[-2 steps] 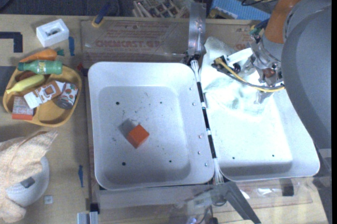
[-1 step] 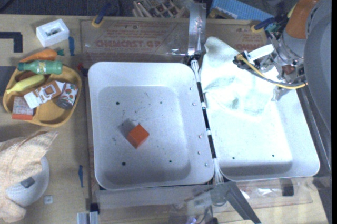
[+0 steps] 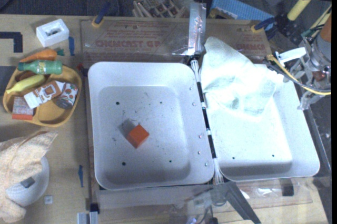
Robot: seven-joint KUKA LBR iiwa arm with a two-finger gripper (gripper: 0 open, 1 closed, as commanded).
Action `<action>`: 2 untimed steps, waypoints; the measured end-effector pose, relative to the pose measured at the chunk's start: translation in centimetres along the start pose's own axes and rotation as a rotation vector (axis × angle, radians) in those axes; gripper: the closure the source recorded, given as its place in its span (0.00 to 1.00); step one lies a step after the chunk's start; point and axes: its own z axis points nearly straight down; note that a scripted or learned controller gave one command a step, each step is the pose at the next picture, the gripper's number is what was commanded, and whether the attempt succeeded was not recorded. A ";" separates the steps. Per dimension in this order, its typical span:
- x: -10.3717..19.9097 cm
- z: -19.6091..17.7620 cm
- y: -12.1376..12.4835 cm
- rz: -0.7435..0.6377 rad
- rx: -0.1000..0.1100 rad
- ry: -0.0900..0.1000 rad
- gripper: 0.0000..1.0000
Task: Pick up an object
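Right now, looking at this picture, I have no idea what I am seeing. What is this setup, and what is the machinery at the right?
You are looking down at a slant from one fixed camera above a workbench. Two shallow white bins sit side by side. The left bin holds a small orange block with a small grey piece touching it. The right bin has crumpled clear plastic over its far end. The machinery at the right edge is a robot arm, trailing cables; its job is to pick up an object. Its end is too cluttered to tell how the gripper stands, and nothing is visibly held. Left of the bins, a yellow bowl holds toy food and small packets.
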 end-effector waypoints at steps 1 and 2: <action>-4.4 10.7 -0.9 -0.055 0.007 0.011 0.00; -12.4 5.3 -1.9 -0.076 0.002 0.000 0.00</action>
